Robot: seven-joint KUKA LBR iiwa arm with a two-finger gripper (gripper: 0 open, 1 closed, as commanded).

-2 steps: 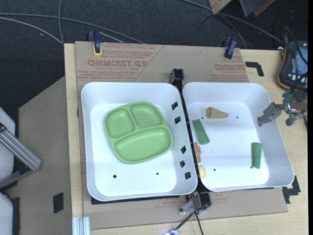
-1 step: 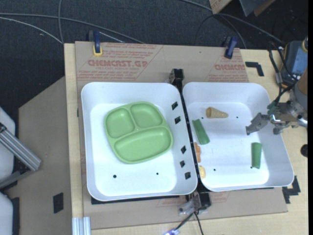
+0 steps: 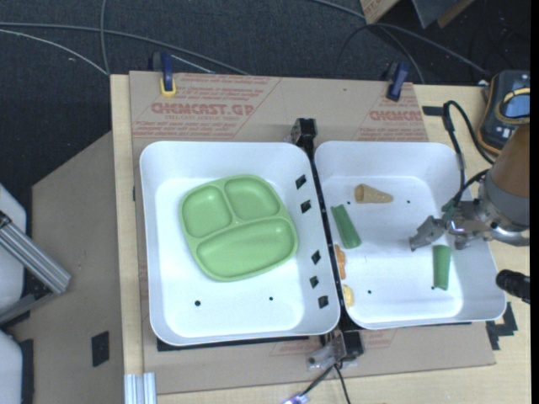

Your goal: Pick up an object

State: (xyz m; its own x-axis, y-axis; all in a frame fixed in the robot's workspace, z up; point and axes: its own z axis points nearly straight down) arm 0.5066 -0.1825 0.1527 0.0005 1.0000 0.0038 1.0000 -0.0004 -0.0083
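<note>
Glossy white plastic bins [image 3: 160, 225]; matt green plastic plate [image 3: 239, 227].

Even overhead light, white bins [image 3: 160, 251] bright, slightly soft focus.

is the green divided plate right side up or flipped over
Right side up. The green divided plate lies flat in the left bin with its three hollow compartments and raised dividers facing the camera.

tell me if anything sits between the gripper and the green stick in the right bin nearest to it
Nothing visible does. The gripper hangs over the right bin, just above and left of the green stick, with bare white floor between them. The other green stick lies farther left.
</note>
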